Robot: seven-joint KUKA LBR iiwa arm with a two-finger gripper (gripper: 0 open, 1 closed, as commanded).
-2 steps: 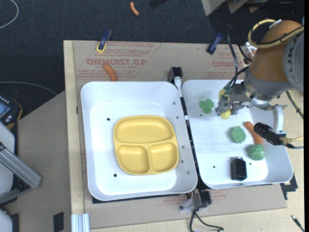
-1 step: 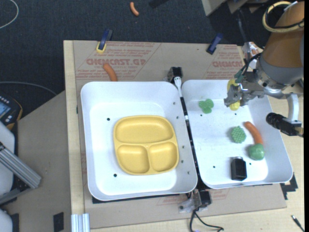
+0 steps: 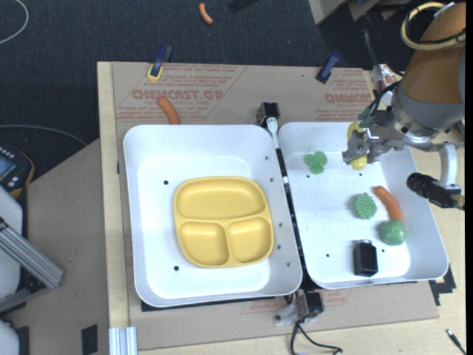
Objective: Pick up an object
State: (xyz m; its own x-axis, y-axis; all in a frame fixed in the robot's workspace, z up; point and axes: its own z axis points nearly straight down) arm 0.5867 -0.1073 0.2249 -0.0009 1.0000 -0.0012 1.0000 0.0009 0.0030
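Observation:
My gripper [image 3: 358, 154] hangs over the far part of the right bin [image 3: 325, 220], reaching in from the right. A small yellow object [image 3: 359, 164] shows right at its tip, and I cannot tell whether it is gripped or just lying under the tip. Left of the gripper lies a green leafy piece [image 3: 316, 161]. Nearer the front are a green bumpy piece [image 3: 364, 205], an orange carrot [image 3: 388, 202], a round green object [image 3: 392, 232] and a black block [image 3: 364, 258].
The left bin [image 3: 148, 198] holds a yellow divided plate [image 3: 222, 220]. An orange piece [image 3: 169, 110] lies on the bench behind the left bin. Blue clamps [image 3: 157, 63] [image 3: 327, 66] grip the bench's far edge.

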